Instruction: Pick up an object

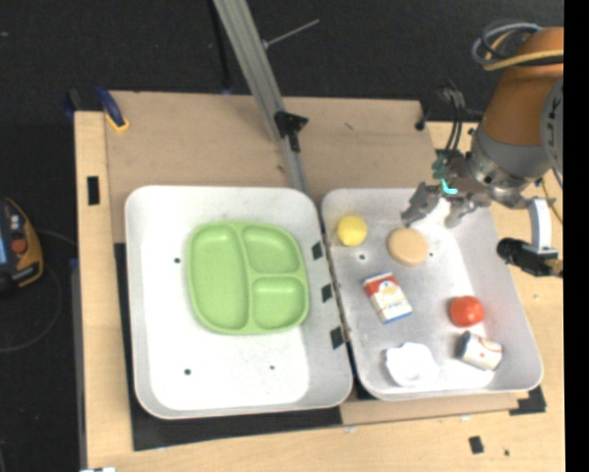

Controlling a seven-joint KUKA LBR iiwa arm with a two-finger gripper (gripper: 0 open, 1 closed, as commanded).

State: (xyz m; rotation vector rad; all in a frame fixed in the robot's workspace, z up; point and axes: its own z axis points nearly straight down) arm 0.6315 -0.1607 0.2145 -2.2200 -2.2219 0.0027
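The right bin (500,264) holds several small objects. A yellow ball (351,230) lies at its back left, with a tan round bun (409,246) just to the right of it. A small red, white and blue carton (386,297) sits mid-bin, and a red round item (465,311) is to its right. A white cup-like item (409,364) and a small white and red object (479,352) rest near the front edge. My gripper (435,212) hovers over the bin's back edge, just above and right of the bun. It is open, with nothing between its fingers.
The left bin (156,362) holds a green divided plate (247,275). A grey metal rail (255,67) slants from the top down to the gap between the bins. Black clips (325,293) line the seam between the bins.
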